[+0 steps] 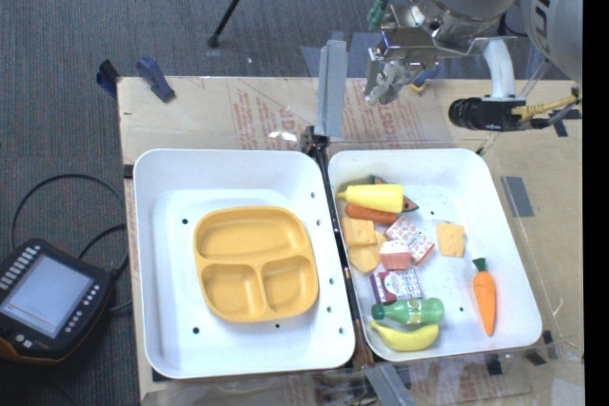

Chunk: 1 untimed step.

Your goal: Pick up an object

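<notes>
The pincer [385,88] hangs empty, slightly open, beyond the right bin's [504,204] far edge; the lone carrot [484,297] offers clearest access.

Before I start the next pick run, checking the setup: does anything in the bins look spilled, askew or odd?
Nothing stands out. The toy food lies loosely heaped in the right bin, all of it inside the walls. The yellow tray sits flat in the left bin. The gripper hangs above the bench behind the bins.

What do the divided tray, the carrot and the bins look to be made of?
Divided tray: likely molded plastic, matte yellow-orange, one piece with rounded compartment walls.
Carrot: probably toy plastic, smooth uniform orange with a green top; could be rubber.
Bins: seemingly thin formed white plastic, slightly glossy, rounded corners.
</notes>
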Motion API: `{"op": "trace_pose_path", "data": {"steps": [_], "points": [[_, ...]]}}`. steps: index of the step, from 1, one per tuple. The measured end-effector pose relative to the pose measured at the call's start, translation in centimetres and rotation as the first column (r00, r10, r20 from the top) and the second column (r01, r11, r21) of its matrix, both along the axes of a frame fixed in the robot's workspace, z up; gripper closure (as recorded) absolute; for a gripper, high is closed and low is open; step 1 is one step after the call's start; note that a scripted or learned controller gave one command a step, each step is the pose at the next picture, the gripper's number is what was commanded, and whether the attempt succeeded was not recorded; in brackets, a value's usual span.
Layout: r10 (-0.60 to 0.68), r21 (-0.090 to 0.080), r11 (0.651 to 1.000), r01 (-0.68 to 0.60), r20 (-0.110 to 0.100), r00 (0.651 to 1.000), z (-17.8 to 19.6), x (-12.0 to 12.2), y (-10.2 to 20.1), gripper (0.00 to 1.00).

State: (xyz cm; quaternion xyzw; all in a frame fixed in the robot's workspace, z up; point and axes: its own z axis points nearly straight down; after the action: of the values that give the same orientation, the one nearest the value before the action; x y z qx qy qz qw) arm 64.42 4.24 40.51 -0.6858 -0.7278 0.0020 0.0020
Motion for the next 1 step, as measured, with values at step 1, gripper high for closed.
{"op": "trace_pose_path", "data": {"steps": [1], "points": [[-0.046, 0.0, 0.999, 0.046, 0.0, 0.999, -1.41, -1.01, 5.42, 1.0]]}}
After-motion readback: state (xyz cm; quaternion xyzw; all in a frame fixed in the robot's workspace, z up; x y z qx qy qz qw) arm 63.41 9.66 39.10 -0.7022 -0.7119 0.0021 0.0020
